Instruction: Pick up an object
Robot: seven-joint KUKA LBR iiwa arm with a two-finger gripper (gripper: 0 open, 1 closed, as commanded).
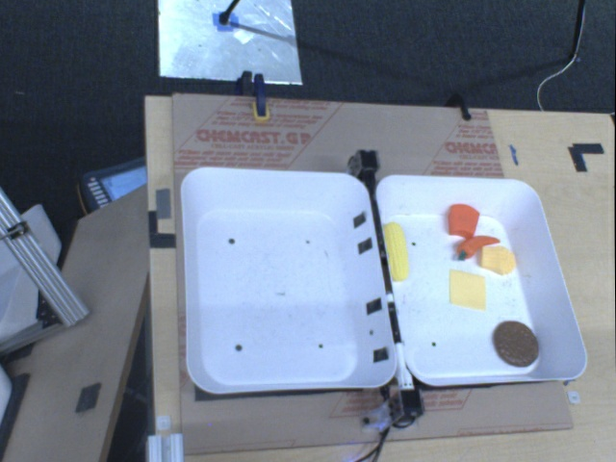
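Observation:
The right bin (553, 258) holds several small objects. A yellow corn cob (396, 250) lies along its left wall. An orange cup-like piece (462, 219) sits at the back, with a small orange carrot piece (474, 245) just in front of it. Beside that rests a yellow-orange cheese chunk (499, 260). A flat pale yellow square (469, 290) lies near the middle. A brown round cookie (516, 343) sits at the front right corner.
The left bin (192, 258) stands beside the right one, joined by black clips (373, 306) along the shared wall. A shiny metal sheet (229, 27) lies beyond the bench at the back. A yellow clamp (260, 109) holds the board's far edge.

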